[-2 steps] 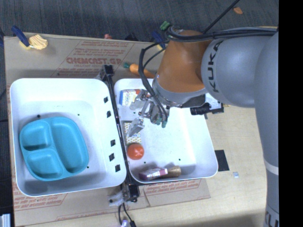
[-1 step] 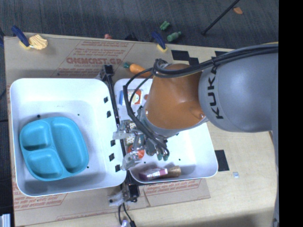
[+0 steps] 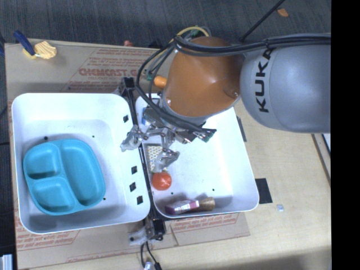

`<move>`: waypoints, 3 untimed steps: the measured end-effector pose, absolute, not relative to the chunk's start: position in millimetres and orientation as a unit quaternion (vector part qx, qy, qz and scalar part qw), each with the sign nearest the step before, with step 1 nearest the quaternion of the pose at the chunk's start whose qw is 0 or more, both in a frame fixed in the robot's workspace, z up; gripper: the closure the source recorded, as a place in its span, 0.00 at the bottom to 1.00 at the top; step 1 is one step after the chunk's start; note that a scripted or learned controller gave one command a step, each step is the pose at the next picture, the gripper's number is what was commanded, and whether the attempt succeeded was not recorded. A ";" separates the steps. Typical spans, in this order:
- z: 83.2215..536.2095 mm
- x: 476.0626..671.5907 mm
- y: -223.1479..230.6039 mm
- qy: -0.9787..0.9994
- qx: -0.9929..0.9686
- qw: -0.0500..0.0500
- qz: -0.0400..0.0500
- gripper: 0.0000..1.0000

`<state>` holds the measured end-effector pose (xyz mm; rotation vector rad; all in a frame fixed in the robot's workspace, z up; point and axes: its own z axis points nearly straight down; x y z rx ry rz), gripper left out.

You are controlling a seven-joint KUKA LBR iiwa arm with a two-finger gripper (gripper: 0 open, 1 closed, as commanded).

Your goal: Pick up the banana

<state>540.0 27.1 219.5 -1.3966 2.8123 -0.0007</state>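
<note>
My gripper (image 3: 149,151) hangs low over the left part of the right bin (image 3: 236,167), close to the wall between the two bins. Its metal fingers (image 3: 130,141) stand apart, so it is open. A small pale patch with a grid pattern (image 3: 152,151) shows between them, and I cannot tell what it is. The orange wrist band and the grey arm cover much of the right bin's far half. A small orange piece (image 3: 160,81) peeks out at the arm's left edge; what it belongs to is hidden.
A red round fruit (image 3: 161,180) lies just in front of the gripper. A pink and brown packet (image 3: 192,205) rests against the right bin's near wall. In the left bin (image 3: 67,108) sits a blue divided tray (image 3: 63,176). Cables loop above the wrist.
</note>
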 end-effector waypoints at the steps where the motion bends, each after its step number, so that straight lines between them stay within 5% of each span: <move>1: 319.0 492.6 88.8 0.879 -0.476 0.002 -0.001 0.00; 2: 316.6 476.8 30.6 0.838 -0.545 0.000 0.000 0.00; 3: 191.1 475.7 89.1 0.920 -0.391 -0.001 0.001 0.00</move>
